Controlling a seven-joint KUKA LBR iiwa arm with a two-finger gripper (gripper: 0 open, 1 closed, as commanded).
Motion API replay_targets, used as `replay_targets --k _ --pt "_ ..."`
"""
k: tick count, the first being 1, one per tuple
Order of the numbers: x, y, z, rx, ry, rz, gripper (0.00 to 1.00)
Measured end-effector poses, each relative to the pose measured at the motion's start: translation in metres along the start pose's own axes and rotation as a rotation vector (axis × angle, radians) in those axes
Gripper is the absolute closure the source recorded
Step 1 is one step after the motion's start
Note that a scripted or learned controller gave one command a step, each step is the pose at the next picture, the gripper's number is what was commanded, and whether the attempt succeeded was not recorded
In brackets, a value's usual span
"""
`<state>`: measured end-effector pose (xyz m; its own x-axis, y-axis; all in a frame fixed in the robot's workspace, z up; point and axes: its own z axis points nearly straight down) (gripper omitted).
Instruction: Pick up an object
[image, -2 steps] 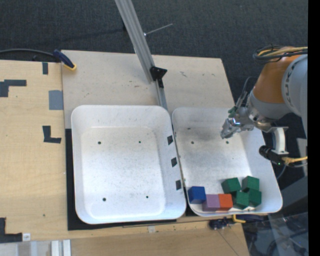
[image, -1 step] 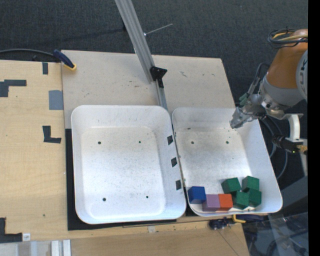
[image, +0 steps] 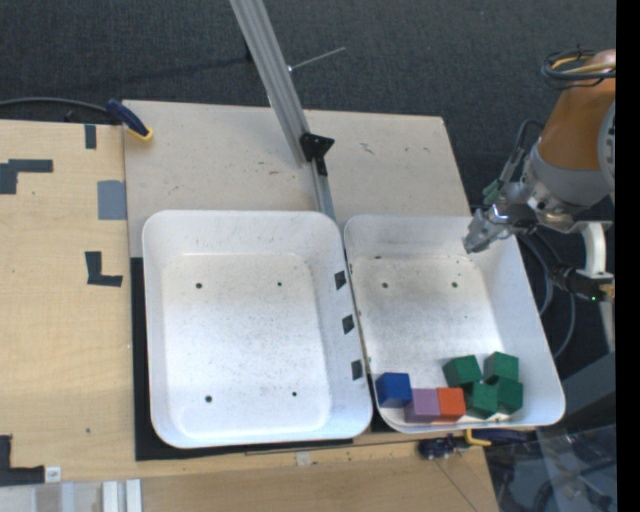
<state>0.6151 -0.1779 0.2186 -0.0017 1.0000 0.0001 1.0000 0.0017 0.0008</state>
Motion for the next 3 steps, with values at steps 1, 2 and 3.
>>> replay_targets --k 1,2,3 --pt "0.063 -0.001 0.003 0.003 0.002 -0.005 1.00" --pt "0.116 0.003 0.010 0.003 0.002 -0.005 1.00" --pt "0.167 0.004 0.014 0.003 0.002 -0.005 1.00"
